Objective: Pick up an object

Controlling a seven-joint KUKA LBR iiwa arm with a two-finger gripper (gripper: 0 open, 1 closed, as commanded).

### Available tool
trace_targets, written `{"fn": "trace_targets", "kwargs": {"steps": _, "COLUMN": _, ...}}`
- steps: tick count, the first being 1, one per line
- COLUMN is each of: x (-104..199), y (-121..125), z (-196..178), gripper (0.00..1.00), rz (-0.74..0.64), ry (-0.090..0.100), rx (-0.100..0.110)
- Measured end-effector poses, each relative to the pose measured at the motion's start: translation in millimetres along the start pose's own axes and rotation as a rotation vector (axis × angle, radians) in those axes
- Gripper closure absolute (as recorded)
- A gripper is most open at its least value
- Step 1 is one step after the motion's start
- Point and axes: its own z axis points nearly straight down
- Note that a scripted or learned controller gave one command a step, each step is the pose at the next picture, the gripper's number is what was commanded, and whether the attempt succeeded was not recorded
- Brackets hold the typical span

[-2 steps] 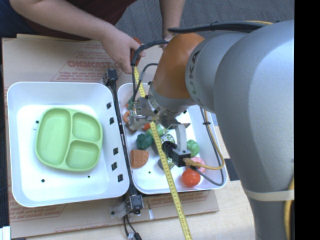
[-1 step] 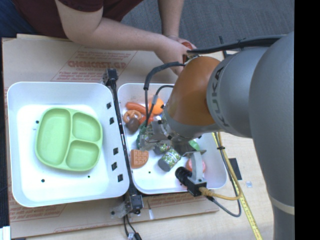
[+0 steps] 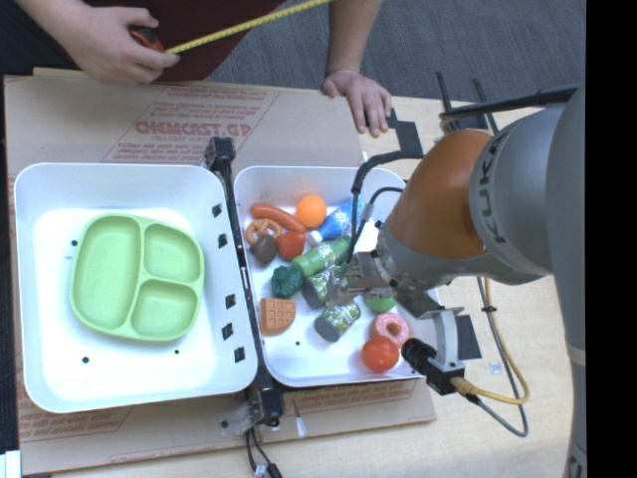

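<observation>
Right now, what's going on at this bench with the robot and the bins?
The grey and orange arm reaches from the right into the right bin, its pincer low among a heap of toy food: an orange ball, a tomato, a waffle, a pink donut. Nothing looks lifted yet. The left bin holds a green divided plate. A person's hands stretch a yellow tape measure behind the bins.

green divided plate (image 3: 136, 276) sat in left white bin (image 3: 40, 366), yellow tape measure (image 3: 289, 11) stretched above cardboard sheet (image 3: 189, 122), grey carpet (image 3: 488, 28) behind
</observation>
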Motion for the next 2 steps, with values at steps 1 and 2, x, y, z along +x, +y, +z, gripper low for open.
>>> {"fn": "trace_targets", "kwargs": {"steps": 1, "x": 0.4, "y": 1.1, "z": -10.1, "gripper": 1.0, "rz": -0.005, "ry": 0.0, "rx": 0.0}}
{"fn": "trace_targets", "kwargs": {"steps": 2, "x": 0.4, "y": 2.2, "z": -20.2, "gripper": 1.0, "rz": -0.009, "ry": 0.0, "rx": 0.0}}
